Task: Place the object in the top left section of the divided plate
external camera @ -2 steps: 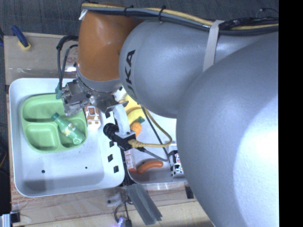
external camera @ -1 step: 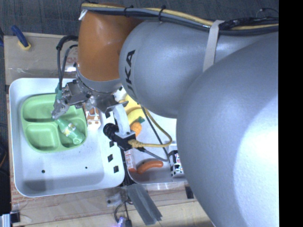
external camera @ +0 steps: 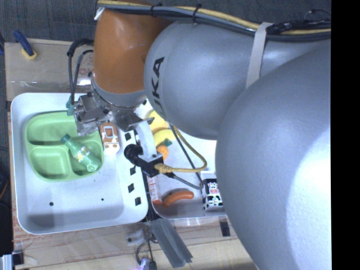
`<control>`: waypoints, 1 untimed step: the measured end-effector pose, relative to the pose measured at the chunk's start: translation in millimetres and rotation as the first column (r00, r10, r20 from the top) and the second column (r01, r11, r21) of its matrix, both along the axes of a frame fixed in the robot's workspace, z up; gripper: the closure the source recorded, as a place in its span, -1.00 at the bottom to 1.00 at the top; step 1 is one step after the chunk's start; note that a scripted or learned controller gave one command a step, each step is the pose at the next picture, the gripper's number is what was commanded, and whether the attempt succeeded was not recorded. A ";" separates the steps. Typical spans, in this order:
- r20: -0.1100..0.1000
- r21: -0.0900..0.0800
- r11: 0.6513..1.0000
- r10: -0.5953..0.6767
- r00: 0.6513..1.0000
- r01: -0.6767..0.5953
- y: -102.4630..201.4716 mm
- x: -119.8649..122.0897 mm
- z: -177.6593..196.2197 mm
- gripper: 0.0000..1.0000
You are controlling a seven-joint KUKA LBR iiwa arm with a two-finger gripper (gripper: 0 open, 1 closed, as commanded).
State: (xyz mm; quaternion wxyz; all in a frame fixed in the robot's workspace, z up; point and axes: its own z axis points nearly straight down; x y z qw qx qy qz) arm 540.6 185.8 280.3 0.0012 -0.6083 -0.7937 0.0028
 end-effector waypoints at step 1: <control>0.000 0.000 1.000 0.001 1.000 -0.001 0.2 -0.1 0.0 -1.00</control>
